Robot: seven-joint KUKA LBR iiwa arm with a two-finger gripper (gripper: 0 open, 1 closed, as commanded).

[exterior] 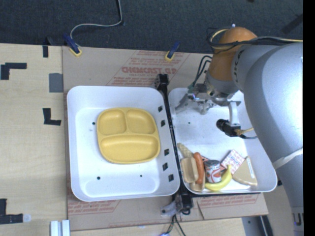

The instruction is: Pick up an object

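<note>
White bins: two are counted, the left bin (78, 146) and the right bin (263, 168), side by side at frame centre.
Divided plate: one yellow plate (129, 134) is seen in the left bin.
Toy food: a hot dog (195, 168), can (212, 170), banana (220, 179), sandwich wedge (244, 172) and packet (233, 159), one each, are clustered at the right bin's lower edge.
Gripper: the gripper (202, 101) is placed over the right bin's upper left; its grip state cannot be told.

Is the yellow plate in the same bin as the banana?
No, the yellow plate lies in the left bin, while the banana lies in the right bin.
</note>
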